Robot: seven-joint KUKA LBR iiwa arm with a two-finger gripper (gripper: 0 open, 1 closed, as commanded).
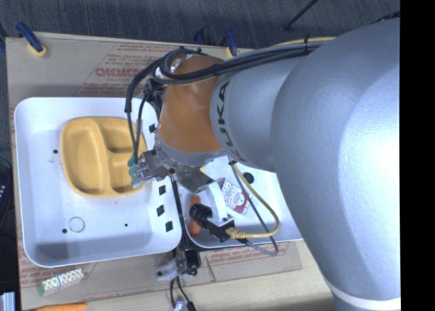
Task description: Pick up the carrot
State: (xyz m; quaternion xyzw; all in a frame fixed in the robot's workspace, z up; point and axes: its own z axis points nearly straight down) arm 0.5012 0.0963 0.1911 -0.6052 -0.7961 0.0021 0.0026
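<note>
Below, the hand's (178,179) state cannot be told; a small orange carrot (198,212) lies in the smooth white right bin (289,231).

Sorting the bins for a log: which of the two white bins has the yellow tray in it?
The left bin; the yellow tray lies in it, while the right bin sits mostly under the arm.

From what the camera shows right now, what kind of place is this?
Probably a robotics lab bench: a grey KUKA arm with an orange band over two shallow white bins on cardboard sheeting, held by blue clamps.
</note>
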